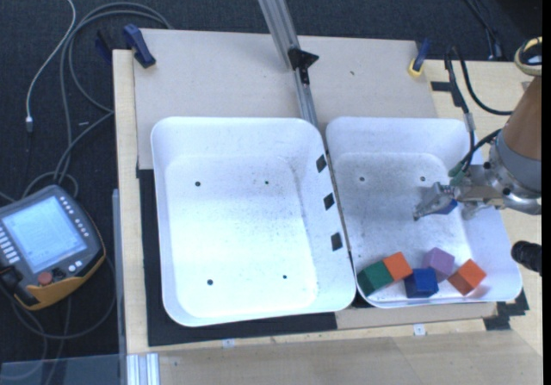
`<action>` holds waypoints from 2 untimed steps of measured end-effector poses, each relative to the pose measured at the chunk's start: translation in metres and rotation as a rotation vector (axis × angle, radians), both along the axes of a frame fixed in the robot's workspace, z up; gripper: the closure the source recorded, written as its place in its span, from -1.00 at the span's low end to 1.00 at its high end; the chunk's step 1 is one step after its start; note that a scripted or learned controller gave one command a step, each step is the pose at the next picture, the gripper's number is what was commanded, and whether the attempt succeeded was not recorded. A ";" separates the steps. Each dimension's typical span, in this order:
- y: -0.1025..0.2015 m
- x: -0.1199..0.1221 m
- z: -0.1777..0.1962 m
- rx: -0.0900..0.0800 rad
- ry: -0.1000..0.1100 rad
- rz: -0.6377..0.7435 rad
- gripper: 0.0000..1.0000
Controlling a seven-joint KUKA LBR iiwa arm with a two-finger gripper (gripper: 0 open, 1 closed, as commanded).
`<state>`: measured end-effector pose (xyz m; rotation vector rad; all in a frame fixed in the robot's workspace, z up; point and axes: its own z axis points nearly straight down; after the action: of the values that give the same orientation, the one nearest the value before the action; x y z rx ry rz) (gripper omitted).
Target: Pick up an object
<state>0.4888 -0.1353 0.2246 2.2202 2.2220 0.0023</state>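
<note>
A grey arm reaches in from three o'clock, its pincer (428, 205) low over the right bin (379, 146); whether it is spread or pressed together cannot be told at this angle. The blocks cluster along the bin's six o'clock wall, apart from the pincer: green block (374, 276), orange block (398, 265), blue block (421, 282), purple block (441, 261) and a second orange block (467, 276), packed close together. The left bin (241, 220) sits alongside at nine o'clock. A teach pendant (47, 243) lies beyond the counter (224, 73).

Arm (527, 146) cut by right edge
</note>
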 end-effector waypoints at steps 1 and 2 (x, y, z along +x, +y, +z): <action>-0.058 0.038 0.061 -0.007 -0.009 -0.003 -1.00; -0.011 0.080 -0.034 0.004 0.009 0.004 -1.00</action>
<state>0.5683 -0.1461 0.1901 2.2217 2.2333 -0.0030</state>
